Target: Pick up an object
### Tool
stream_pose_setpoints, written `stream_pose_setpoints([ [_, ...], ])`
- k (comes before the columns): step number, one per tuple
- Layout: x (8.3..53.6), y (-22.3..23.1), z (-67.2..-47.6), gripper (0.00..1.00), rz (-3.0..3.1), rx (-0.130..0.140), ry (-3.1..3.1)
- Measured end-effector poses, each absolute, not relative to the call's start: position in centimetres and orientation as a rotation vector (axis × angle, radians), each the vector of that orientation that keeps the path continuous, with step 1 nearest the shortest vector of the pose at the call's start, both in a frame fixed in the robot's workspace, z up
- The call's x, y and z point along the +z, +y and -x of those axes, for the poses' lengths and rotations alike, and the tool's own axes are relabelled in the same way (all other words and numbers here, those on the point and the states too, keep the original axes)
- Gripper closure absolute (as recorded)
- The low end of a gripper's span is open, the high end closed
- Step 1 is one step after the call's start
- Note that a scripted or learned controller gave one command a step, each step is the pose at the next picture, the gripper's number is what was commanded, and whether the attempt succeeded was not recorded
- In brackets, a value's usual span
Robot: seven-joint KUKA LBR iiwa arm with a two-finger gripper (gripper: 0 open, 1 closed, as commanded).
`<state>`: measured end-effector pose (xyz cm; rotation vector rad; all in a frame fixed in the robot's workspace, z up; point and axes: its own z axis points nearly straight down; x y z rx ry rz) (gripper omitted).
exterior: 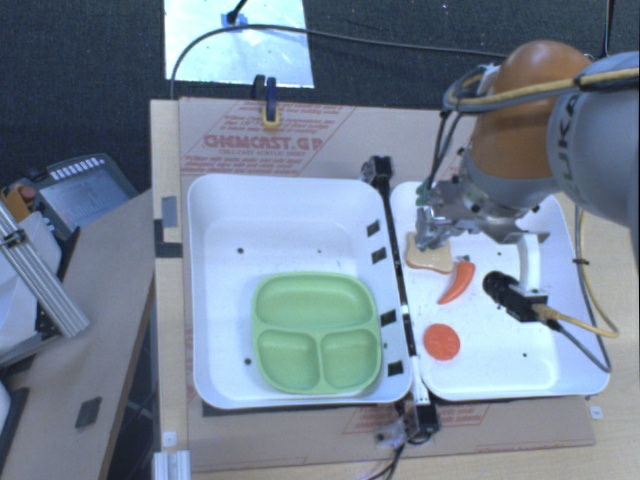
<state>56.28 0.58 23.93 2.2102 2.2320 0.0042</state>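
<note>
The desk carries two shallow white bins side by side. The left bin [215, 208] holds a pale green divided plate [317, 332] with three compartments, lying toward the bin's near right corner. The right bin [570, 368] holds the small things.

The arm [560, 128], grey with an orange band, reaches in from the right and bends down over the far left part of the right bin. Its hand [430, 230] hangs just above a tan slice of toy bread [428, 259], which lies flat near the bin's left wall. The metal fingertips sit at the bread's far edge, close to touching it, but the bread rests on the bin floor and is not between the fingers. How wide the hand stands cannot be told from this slant, since the wrist covers most of it.

Just right of the bread lies an orange-red toy pepper [457, 281], a slim curved piece. Its long axis runs on a diagonal: the thicker end points up and to the right, the narrow tip down and to the left, toward the near side of the bin. Nearer still, a round orange-red toy tomato [442, 341] sits alone on the bin floor, apart from the pepper.

A black cylindrical part [510, 297] with a yellow cable [580, 324] hangs over the bin right of the pepper.
</note>
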Motion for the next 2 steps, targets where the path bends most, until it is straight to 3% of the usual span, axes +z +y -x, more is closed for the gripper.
stream_pose_setpoints([
  [2,22.5,11.1,-55.3,1.0,-2.211,0.004,2.234],
])
